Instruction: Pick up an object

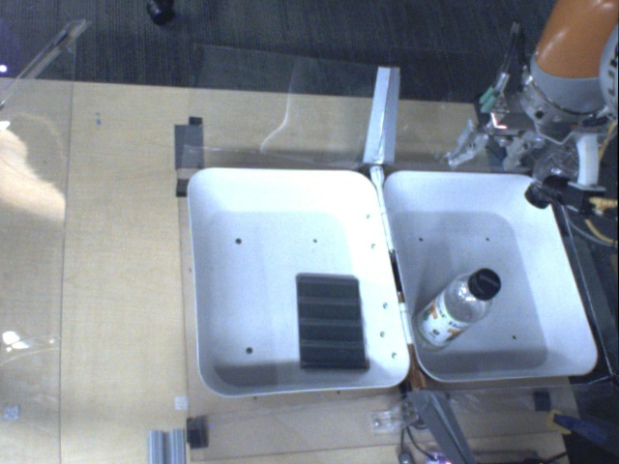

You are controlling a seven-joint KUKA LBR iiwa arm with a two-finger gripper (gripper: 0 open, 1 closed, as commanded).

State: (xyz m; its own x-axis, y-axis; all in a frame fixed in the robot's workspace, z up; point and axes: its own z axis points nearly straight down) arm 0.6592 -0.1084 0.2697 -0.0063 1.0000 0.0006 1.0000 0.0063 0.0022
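Nearest us, bottle point(456, 309) lies tipped: light, slick, we'd grip mid-body; end effector point(481, 143) hangs apart, state unclear.

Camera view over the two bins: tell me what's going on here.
A grey and orange arm sits at the upper right, above the far rim of the right bin, its gripper holding nothing visible. A clear bottle with a dark cap lies tilted in that bin. A black ribbed block lies flat in the left bin. Neither is touched.

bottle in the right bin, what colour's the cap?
Black cap on a clear bottle with a yellowish label, seen in the camera view.
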